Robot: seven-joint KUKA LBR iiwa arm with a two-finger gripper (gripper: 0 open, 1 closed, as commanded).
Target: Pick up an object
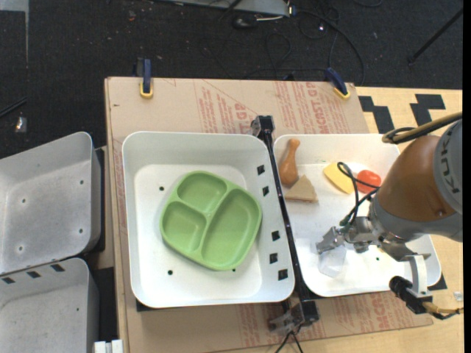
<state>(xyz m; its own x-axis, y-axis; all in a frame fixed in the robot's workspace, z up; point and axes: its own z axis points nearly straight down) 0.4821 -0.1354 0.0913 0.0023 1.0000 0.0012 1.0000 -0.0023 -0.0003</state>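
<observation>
— Noting the gripper [335,245] low over the near half of the right bin [305,230], just above a pale, clear-looking item [331,265]. Not managing to tell how wide the grip is standing.

— Listing other candidates?

— Logging, at the far end and well apart from the gripper: a brown drumstick [290,160] touching a tan wedge [300,190], and a yellow piece [338,177] beside a red piece [368,177].

— Flagging hazards?

— Judging likely: closing on nothing, slipping off the pale item, or pushing it along the bin floor.

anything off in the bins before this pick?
Nothing spilled or damaged. The green three-compartment plastic tray sits rotated askew in the left white bin. In the right white bin, the tan drumstick-shaped toy overlaps a tan wedge.
</observation>
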